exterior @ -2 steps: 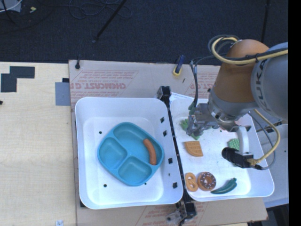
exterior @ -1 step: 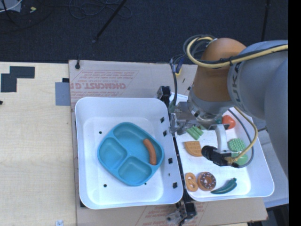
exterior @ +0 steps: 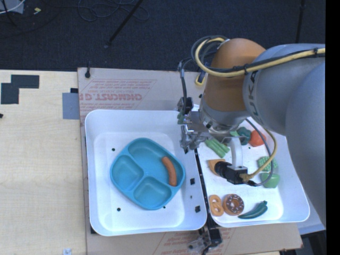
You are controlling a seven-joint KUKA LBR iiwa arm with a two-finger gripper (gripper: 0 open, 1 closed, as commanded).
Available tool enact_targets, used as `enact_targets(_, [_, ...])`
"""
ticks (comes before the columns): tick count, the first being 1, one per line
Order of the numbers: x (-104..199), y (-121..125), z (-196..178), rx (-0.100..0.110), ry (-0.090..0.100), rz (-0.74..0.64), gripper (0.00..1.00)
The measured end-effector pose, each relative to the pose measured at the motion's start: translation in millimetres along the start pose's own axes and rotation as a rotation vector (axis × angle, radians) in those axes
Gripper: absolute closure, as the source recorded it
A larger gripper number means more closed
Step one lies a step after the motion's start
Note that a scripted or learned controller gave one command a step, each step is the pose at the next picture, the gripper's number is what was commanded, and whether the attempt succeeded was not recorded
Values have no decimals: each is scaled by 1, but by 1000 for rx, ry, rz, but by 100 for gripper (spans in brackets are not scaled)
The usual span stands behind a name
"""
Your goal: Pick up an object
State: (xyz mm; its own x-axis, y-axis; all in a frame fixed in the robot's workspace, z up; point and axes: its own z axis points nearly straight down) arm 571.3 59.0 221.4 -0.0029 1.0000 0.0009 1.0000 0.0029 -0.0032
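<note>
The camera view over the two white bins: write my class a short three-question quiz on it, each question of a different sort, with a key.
1. True or false: the orange sausage lies on the blue divided plastic plate.
2. Multiple choice: which bin holds the brown ring doughnut? A. The left white bin, with the plate. B. The right white bin, under the arm. C. Neither; it lies on the bench.
3. Fill in: the curved dark green pepper-shaped toy lies to the ____ of the doughnut in the picture.

Key: 1 true. 2 B. 3 right.
</note>
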Motion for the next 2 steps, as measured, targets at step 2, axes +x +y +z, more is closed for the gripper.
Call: enact_targets(2, [-12, 6, -14, -1, -1, -1, 100])
